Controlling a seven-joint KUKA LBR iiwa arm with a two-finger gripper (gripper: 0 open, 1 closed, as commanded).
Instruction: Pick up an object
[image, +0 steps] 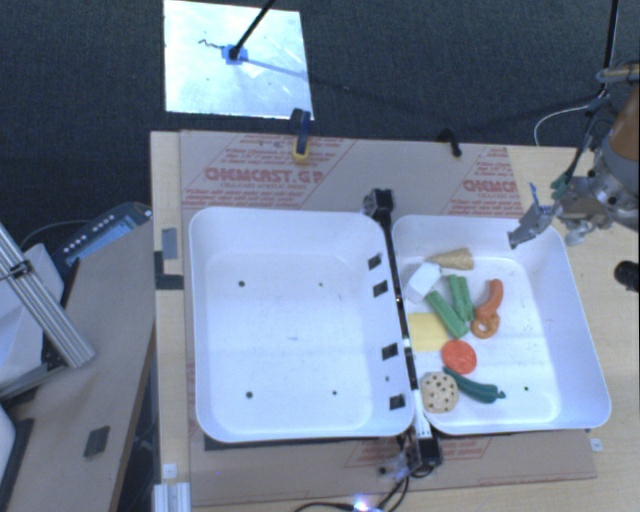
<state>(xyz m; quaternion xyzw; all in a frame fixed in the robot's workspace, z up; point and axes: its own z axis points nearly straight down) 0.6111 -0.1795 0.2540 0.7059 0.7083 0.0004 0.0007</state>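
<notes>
Red "CHEMCAST GP" print, upside down, repeated on the brown sheet (330, 165) under the bins

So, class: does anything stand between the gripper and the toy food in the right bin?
Nothing visible does. The gripper hangs over the far right corner of the right bin, and the bare white floor lies between it and the nearest pieces, the orange curved piece and the cone-shaped piece.

Two shallow white plastic bins sit side by side on a wooden bench (250, 160). The right bin (570, 320) holds small toy foods: a round red tomato slice (459, 356), a speckled cookie (438, 392) and green bean pods (450, 305). The grey gripper (530, 228) hangs above that bin's upper right edge.
</notes>
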